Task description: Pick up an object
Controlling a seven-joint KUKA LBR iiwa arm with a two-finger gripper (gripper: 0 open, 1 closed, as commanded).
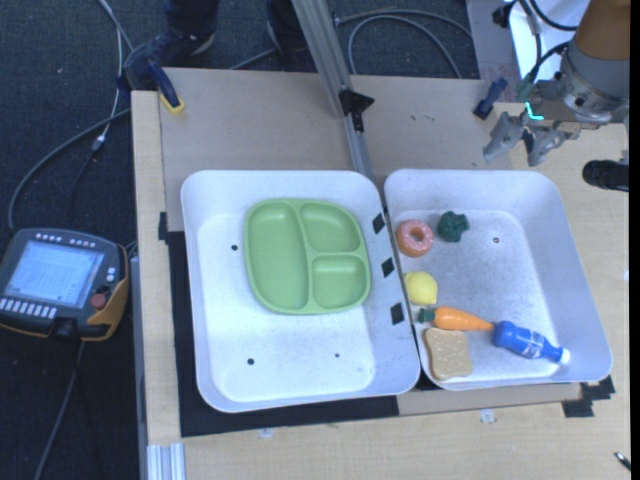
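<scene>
My gripper (523,144) hangs above the far edge of the right bin (560,218), its two fingers spread apart with nothing between them. Inside that bin lie a pink donut (414,236), a dark green broccoli piece (453,225), a yellow lemon (422,288), an orange carrot (462,319), a slice of bread (448,354) and a blue bottle (526,341). All of them sit well below and to the left of the gripper.
The left bin (215,358) holds a green divided plate (306,255). A grey metal pole (325,38) slants down to the gap between the bins. A teach pendant (60,283) lies on the floor at the left, among cables.
</scene>
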